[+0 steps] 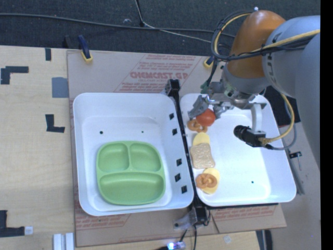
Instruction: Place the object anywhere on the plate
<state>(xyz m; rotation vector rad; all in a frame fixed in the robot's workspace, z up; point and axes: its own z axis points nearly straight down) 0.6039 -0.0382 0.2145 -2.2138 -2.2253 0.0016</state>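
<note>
The green plate [130, 172], divided into three compartments, lies in the left bin [86, 120], toward that bin's near end. Everything else sits to the right of the plate, across the black divider between the bins.

In the right bin [270, 184], a row of food pieces runs along the wall nearest the plate. Farthest from the plate's near edge is a red tomato-like piece [206, 118], with a small orange piece [194, 124] touching it on the plate side. Below these come a pale yellow piece [201, 138], then a tan bread slice [202, 155] touching it, then a yellow-orange swirled piece [208, 180] level with the plate's large compartment.

The gripper [207, 107] hangs just above the red piece, at the far end of that row, well apart from the plate. Its grey fingers sit right at the top of the red piece, but from this angle I cannot tell whether they are apart, together or clamped on it. A black cylindrical part [245, 134] of the arm juts over the right bin's floor, further from the plate than the food row.
</note>
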